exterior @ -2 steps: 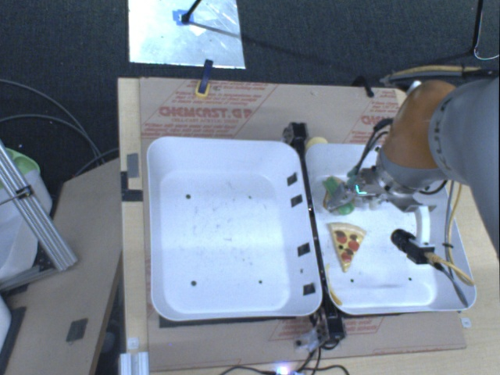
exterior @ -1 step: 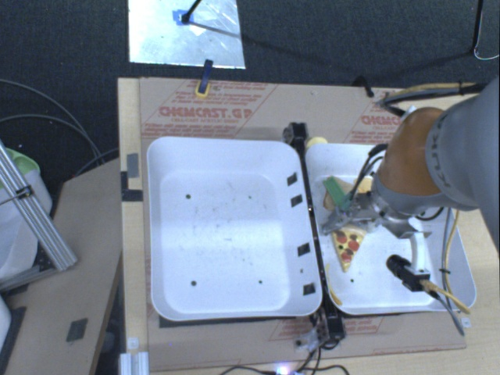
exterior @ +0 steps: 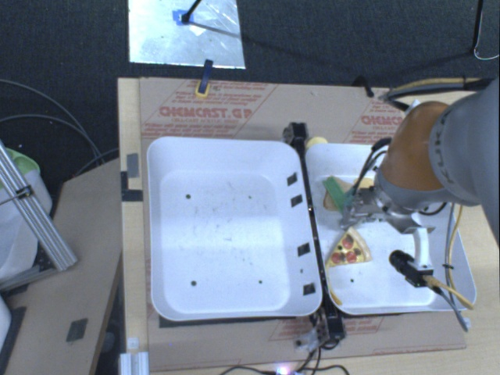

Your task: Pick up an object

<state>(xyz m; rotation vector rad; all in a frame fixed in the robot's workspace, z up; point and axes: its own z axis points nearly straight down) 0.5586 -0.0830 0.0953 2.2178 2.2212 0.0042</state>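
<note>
In the right bin (exterior: 367, 297) lie a pizza-slice toy (exterior: 349, 249) with red dots, a green piece (exterior: 339, 188) on a tan piece (exterior: 335, 201), and a yellow strip (exterior: 364, 180). A small yellow round thing (exterior: 316, 142) sits at the bin's far left corner. My gripper (exterior: 356, 212) reaches down from the grey and orange arm, just above the pizza slice and right beside the green piece. Its tips sit low in the bin between those two things.
The left bin (exterior: 226, 225) stands beside the right one, with a black divider (exterior: 306, 225) between them. A cardboard sheet (exterior: 234, 104) lies under both bins. A shiny plate (exterior: 185, 22) is on the floor beyond.
</note>
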